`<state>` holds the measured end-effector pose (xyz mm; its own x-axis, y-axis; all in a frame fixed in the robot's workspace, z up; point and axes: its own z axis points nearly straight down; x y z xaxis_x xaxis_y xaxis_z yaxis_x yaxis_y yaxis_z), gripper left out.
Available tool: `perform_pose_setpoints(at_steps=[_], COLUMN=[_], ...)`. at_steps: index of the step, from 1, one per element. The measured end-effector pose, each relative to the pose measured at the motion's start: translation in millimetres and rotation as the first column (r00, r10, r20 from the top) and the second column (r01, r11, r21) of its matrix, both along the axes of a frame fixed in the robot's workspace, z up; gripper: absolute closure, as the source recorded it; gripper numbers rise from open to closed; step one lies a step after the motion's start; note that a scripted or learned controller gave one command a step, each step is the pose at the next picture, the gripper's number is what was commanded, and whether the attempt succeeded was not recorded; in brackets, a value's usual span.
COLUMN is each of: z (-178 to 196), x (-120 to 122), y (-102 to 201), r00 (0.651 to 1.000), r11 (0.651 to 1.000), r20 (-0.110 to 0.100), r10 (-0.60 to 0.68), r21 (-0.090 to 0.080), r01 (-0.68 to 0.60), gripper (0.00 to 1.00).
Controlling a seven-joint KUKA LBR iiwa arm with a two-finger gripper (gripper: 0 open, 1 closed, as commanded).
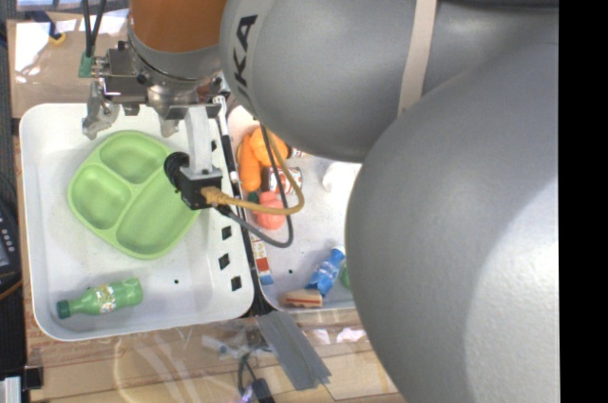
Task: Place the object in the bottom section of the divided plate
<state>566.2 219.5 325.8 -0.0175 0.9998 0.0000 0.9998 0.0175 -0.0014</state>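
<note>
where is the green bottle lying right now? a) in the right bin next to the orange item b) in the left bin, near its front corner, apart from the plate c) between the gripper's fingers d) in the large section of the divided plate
b: the green bottle lies on its side on the floor of the left bin, toward the near left corner, apart from the green divided plate.

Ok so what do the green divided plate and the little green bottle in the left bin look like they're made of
The divided plate looks like moulded plastic, matte to satin: uniform light green, soft rounded ridges, only faint sheen. The green bottle lying near the bin's front edge seems a glossy plastic, possibly a toy: bright highlights and a pale label band. The material of neither can be confirmed by look alone.
</note>
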Motion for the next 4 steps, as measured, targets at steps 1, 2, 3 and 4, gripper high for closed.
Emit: perform_pose_setpoints(at_steps=[1,2,3,4], z=[96.7,90.5,-25.2,5.9], x=[-28.8,-51.1,-70.1,-76.2], y=[-2.8,-2.1,-0.4,-2.0], r00=[0.924,0.606,0.743,0.218], r11=[0.924,0.606,0.743,0.218], r20=[0.001,0.001,-0.003,0.002], r10=[-0.383,-0.796,-0.669,-0.976], r21=[0.001,-0.002,-0.008,0.001], r01=[0.383,0.796,0.669,0.976], gripper=[0.0,0.0,0.0,0.0])
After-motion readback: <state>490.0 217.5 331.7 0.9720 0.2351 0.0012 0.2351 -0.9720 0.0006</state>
